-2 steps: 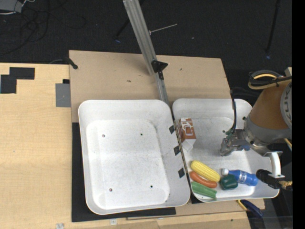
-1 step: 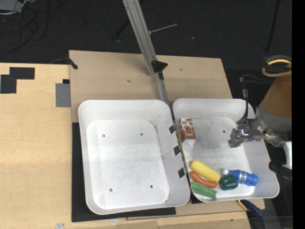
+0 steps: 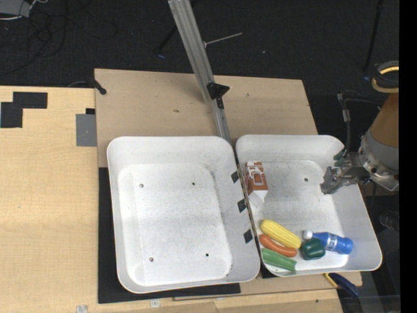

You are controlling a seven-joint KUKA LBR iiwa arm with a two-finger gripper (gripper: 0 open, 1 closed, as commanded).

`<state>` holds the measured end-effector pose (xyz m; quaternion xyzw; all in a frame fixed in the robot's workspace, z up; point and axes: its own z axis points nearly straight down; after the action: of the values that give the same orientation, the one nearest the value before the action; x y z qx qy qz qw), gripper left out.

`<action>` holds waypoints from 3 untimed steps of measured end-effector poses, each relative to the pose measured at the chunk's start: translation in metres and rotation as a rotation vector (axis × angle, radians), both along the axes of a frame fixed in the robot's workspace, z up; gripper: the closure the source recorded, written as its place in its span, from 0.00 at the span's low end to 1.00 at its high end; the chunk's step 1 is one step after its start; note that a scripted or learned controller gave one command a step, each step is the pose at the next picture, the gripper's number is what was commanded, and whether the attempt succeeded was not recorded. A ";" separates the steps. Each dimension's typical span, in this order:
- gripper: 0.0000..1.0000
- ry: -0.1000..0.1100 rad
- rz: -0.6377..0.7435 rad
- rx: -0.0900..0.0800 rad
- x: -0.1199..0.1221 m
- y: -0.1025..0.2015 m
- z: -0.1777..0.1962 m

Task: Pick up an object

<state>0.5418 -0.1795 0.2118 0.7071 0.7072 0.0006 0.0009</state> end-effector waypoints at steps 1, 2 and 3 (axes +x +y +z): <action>1.00 0.006 0.000 0.001 0.000 0.000 -0.010; 1.00 0.005 0.004 0.004 0.001 0.049 0.003; 1.00 0.006 0.004 0.004 0.000 0.101 -0.004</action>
<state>0.5418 -0.0783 0.2074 0.7057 0.7085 -0.0003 -0.0027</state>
